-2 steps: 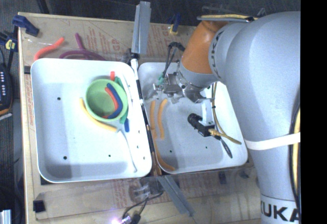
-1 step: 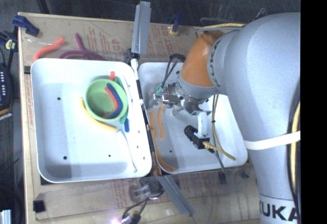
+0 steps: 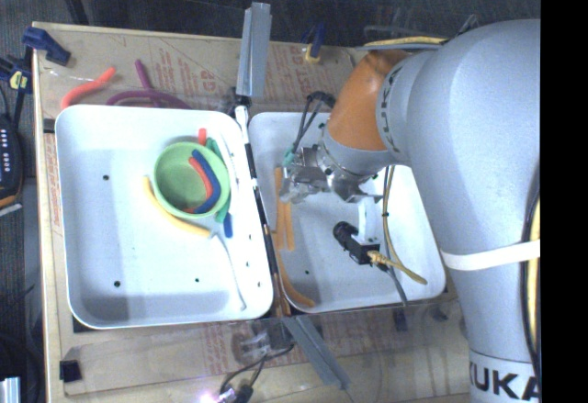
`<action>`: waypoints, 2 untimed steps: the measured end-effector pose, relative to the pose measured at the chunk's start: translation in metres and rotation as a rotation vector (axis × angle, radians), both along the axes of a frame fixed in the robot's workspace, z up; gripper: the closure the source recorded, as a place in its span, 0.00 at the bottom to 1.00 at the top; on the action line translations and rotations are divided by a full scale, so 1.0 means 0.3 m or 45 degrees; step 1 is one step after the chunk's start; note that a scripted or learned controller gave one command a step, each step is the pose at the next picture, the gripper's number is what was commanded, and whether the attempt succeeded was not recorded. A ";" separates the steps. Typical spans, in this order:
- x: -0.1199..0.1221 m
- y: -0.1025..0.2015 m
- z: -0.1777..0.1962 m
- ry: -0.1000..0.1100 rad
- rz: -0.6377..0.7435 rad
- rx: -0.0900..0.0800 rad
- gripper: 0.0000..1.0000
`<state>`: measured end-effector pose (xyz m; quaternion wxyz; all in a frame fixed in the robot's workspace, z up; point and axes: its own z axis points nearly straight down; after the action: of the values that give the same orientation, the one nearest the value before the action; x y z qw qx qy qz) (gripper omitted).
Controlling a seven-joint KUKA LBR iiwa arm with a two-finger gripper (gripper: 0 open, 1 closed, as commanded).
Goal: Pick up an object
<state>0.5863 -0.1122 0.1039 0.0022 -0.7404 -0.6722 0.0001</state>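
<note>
The bowl point(image 3: 184, 188) is found in the left bin point(image 3: 92, 236), toward its rear right part. Curved strips point(image 3: 209, 173) are seen lying inside the bowl. A thin rod point(image 3: 179, 219) is noted under the bowl's near edge. The right bin point(image 3: 322, 296) is set to the right of the bowl. A long stick point(image 3: 287, 229) is laid in it along the wall nearest the bowl, and the gripper point(image 3: 296, 183) is positioned over that stick's far end. A hose point(image 3: 147, 99) is recorded on the bench point(image 3: 138, 48) behind the bowl.
</note>
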 end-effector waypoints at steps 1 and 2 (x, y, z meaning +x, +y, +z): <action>-0.002 0.002 -0.003 0.002 0.001 0.001 0.00; -0.002 0.003 0.028 0.005 0.001 0.004 1.00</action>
<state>0.5857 -0.1114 0.1124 0.0045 -0.7400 -0.6726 0.0005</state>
